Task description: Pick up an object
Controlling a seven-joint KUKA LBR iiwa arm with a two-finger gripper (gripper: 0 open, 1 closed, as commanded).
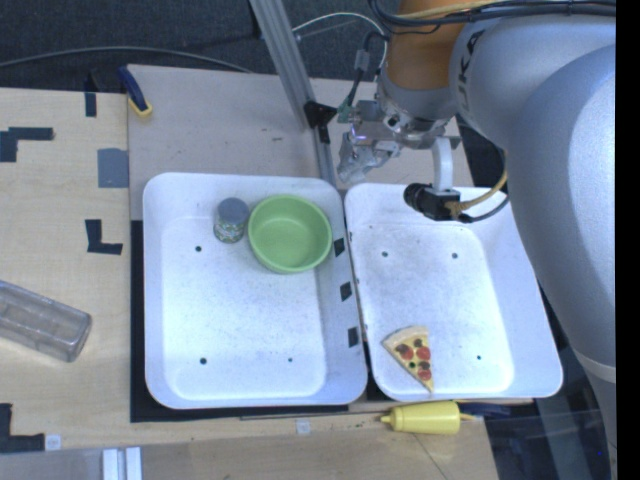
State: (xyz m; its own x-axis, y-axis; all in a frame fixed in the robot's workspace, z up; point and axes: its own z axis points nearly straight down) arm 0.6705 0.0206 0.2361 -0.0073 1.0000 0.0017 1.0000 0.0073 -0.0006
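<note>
jaws state cannot be determined; gripper (362, 158) hovers above the rear rims between bins. green bowl (290, 233) touches small can (231, 220) in left bin (180, 368).

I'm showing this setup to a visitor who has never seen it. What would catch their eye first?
Most likely the big grey arm with its orange band, filling the upper right, its gripper hanging near the bins' far edge. Next, the green bowl beside a small grey can at the back of the left bin. Then the toy pizza slice near the right bin's front edge.
</note>
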